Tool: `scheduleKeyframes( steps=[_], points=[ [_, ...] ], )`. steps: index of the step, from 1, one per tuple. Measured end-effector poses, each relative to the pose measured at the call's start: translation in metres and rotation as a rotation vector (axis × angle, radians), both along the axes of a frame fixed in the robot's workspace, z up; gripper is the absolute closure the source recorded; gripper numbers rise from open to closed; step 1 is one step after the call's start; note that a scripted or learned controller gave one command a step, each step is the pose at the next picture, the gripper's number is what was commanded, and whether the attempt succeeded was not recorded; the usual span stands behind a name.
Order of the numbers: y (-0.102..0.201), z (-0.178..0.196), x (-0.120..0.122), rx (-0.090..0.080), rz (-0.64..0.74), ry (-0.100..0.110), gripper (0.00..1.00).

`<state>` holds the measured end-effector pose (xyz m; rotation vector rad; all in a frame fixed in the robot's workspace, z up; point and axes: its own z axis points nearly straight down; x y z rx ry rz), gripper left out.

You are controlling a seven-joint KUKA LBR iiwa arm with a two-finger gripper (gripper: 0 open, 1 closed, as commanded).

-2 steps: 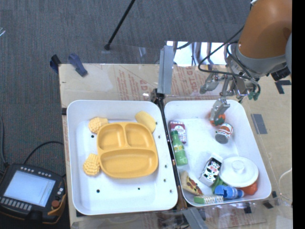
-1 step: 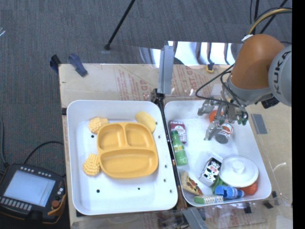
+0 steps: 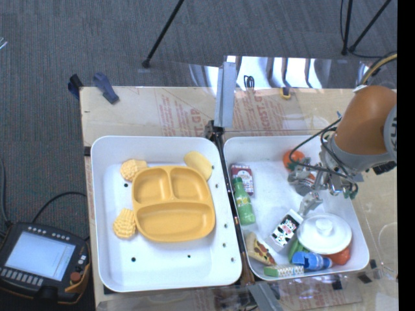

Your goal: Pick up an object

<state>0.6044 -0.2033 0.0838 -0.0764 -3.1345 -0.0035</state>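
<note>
My gripper (image 3: 310,199) hangs over the right bin (image 3: 272,149), below the orange wrist band, its fingers spread open above bare bin floor with nothing between them. Just below it lie a small black-and-white cow-print carton (image 3: 284,230) and a white lidded pot (image 3: 323,233) on a red base. An orange-red object (image 3: 293,157) sits up-left of the gripper, partly hidden by it. A green bottle (image 3: 243,201) and a dark red packet (image 3: 242,174) lie along the bin's left side.
The right bin's front holds a pizza-slice toy (image 3: 259,250), a blue bottle (image 3: 310,260) and a green item (image 3: 283,271). The left bin (image 3: 110,154) holds a yellow divided tray (image 3: 172,203), two corn pieces (image 3: 132,169) (image 3: 125,223) and a yellow banana-like piece (image 3: 198,164).
</note>
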Motion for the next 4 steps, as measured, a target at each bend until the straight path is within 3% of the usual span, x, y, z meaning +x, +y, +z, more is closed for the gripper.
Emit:
scheduleKeyframes(
  steps=[1, 2, 3, 4],
  points=[
    [0.028, 0.004, -0.003, 0.0, -0.04, -0.007, 0.0],
    [0.07, 0.004, -0.003, -0.001, -0.185, -0.005, 0.0],
    [0.113, 0.003, -0.069, -0.001, -0.23, -0.005, 0.0],
    [0.089, 0.004, -0.072, -0.002, -0.199, -0.008, 0.0]
  ],
)
